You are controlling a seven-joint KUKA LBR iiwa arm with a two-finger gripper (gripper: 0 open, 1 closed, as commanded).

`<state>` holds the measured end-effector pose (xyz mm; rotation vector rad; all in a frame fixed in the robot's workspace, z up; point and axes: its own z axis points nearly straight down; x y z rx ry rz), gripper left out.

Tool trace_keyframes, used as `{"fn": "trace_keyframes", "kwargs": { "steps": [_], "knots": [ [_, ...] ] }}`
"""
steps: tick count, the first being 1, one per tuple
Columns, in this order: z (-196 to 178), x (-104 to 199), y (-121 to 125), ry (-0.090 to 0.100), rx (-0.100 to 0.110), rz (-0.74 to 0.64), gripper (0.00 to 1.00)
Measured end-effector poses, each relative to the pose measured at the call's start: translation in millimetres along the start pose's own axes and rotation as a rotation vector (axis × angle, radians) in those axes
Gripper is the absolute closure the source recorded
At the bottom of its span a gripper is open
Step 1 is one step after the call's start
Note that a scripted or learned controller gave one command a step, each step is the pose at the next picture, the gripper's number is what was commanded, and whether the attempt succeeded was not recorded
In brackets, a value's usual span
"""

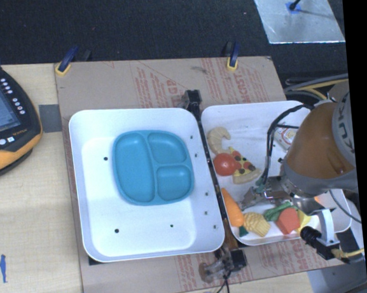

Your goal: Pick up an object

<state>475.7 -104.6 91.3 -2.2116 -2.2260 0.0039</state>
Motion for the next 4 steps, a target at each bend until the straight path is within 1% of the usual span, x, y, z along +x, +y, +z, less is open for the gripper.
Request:
{"fn": "trace_keyframes", "kwargs": {
  "steps": [1, 2, 3, 4],
  "knots": [
    [-10.0, -1.3, 0.2, -0.001, 0.001, -0.005, 1.00],
    [-10.0, -1.2, 0.2, -0.001, 0.001, -0.005, 0.00],
    [-0.9, 7.8, 1.4, -0.003, -0.003, 0.001, 0.00],
    [-10.4, 7.5, 1.3, -0.002, 0.000, -0.004, 1.00]
  ]
}}
